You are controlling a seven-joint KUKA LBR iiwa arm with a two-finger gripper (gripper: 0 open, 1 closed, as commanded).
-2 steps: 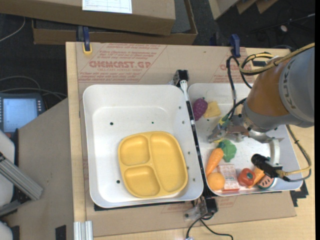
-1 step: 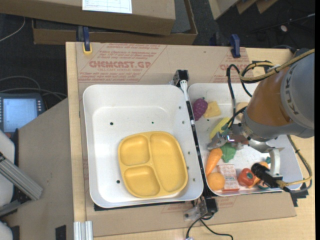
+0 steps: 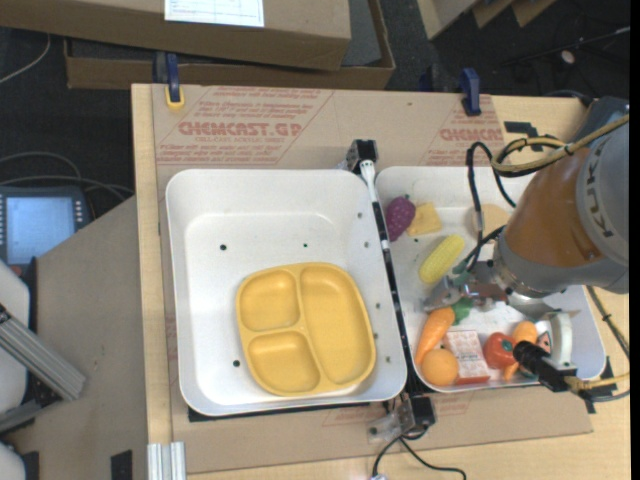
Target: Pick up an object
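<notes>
— Two bins are seen side by side on the bench; where is the pickable stuff?

— It is gathered in the right bin. A corn cob is laid on a slant, its long axis running from lower left to upper right. A carrot is tilted the same way, its green end pointing up toward the gripper. A purple grape bunch and a yellow piece are placed near the far wall, and an orange ball, a red-and-white packet and a tomato are lined up along the near wall.

— And the claw?

— It is lowered just beside the corn and above the carrot's top. Whether it is released or clenched cannot be told; nothing is seen to be grasped.

— The surroundings?

— A yellow divided tray is set in the left bin. Both bins are carried on a brown printed board, with cardboard boxes behind.
</notes>
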